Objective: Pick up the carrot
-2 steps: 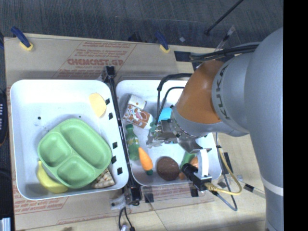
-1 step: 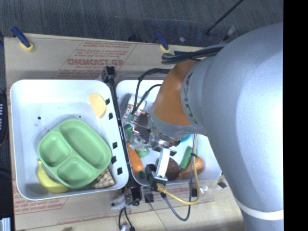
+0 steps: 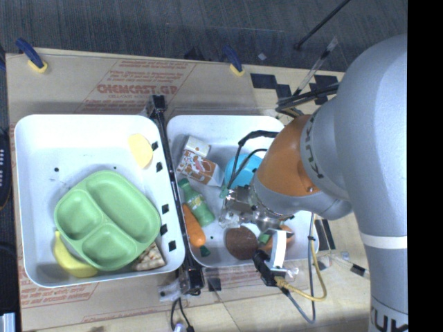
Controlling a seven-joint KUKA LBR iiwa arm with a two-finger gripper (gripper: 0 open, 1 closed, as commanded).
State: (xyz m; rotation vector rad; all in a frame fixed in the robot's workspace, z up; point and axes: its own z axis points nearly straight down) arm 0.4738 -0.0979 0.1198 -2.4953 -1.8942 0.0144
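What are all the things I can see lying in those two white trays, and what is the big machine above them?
trays: two, white, side by side on the bench
divided plate: one, green, left tray
yellow piece: one, left tray, near its right wall
yellow thing: one, partly under the plate
cracker: one, tan, left tray, front edge
carton: one, white and brown, right tray
bottle: one, green, right tray
carrot: one, orange, right tray, along its left wall
round thing: one, brown, right tray
blue thing: one, partly under the arm
clamps: two, blue, back edge
arm: one, grey with orange band, over right tray
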